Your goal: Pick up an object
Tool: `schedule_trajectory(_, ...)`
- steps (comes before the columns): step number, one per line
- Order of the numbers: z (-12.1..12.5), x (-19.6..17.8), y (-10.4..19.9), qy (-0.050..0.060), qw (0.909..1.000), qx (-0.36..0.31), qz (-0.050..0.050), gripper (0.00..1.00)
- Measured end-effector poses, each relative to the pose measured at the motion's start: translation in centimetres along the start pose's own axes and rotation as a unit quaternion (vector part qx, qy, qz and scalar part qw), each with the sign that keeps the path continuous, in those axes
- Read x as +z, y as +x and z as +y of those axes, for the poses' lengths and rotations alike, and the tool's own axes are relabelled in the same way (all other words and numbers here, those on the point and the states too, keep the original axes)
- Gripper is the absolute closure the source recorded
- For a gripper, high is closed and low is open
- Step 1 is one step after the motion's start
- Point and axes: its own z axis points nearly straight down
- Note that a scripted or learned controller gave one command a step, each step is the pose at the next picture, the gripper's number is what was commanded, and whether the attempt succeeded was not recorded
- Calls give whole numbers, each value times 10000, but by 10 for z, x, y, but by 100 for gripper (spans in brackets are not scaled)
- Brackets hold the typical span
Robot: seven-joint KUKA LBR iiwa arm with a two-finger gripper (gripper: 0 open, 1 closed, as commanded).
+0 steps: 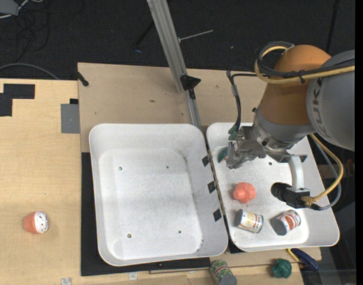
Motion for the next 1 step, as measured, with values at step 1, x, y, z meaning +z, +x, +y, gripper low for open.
schedule_trajectory(1, 17, -2, 49, -1, 10000, 0, 0, 100)
